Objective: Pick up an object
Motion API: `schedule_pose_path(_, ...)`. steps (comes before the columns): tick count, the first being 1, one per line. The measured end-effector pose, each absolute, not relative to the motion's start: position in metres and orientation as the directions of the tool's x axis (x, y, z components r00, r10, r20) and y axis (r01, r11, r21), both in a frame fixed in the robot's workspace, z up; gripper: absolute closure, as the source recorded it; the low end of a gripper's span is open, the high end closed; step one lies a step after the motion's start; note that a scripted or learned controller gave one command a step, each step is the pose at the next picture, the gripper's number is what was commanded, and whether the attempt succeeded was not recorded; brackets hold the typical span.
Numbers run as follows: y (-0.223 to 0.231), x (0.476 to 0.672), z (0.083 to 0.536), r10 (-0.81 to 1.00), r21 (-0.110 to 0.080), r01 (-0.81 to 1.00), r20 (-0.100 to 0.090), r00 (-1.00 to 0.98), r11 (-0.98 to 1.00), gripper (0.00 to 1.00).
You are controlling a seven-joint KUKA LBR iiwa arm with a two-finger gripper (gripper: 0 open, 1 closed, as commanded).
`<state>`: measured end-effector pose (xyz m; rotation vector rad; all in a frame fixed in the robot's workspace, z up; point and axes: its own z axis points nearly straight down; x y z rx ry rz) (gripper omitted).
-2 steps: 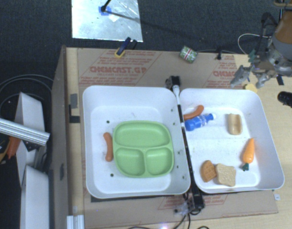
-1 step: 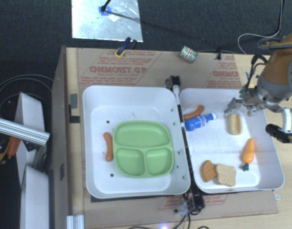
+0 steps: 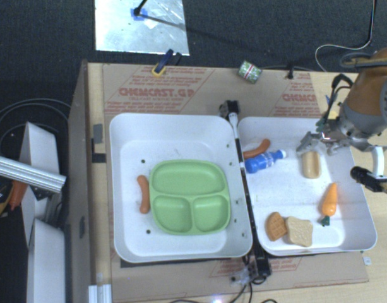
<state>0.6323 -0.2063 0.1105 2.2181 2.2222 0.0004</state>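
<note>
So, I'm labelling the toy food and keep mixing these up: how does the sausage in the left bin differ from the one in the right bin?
The left-bin sausage lies nearly straight, running top to bottom beside the green divided plate. The right-bin sausage is curved, lies more crosswise, and sits just above the blue bottle near the divider. Both are slim and orange-red.

Arm (image 3: 370, 93) in from right — gripper (image 3: 321, 142) pointing left (fingers seemingly spread), low.
</note>
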Motion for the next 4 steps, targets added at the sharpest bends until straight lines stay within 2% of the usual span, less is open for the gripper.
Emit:
schedule_pose_path(1,-0.194,0.62,0.099,1.0,0.001,1.0,0.0,-0.002,0.002,0.0)
schedule_pose_path(2,-0.207,0.6,0.122,1.0,0.002,1.0,0.0,-0.001,0.001,0.0)
schedule_pose_path(3,-0.188,0.596,0.116,1.0,0.0,1.0,0.0,-0.004,0.004,0.0)
schedule_pose_path(4,-0.205,0.588,0.12,1.0,0.001,1.0,0.0,-0.001,0.001,0.0)
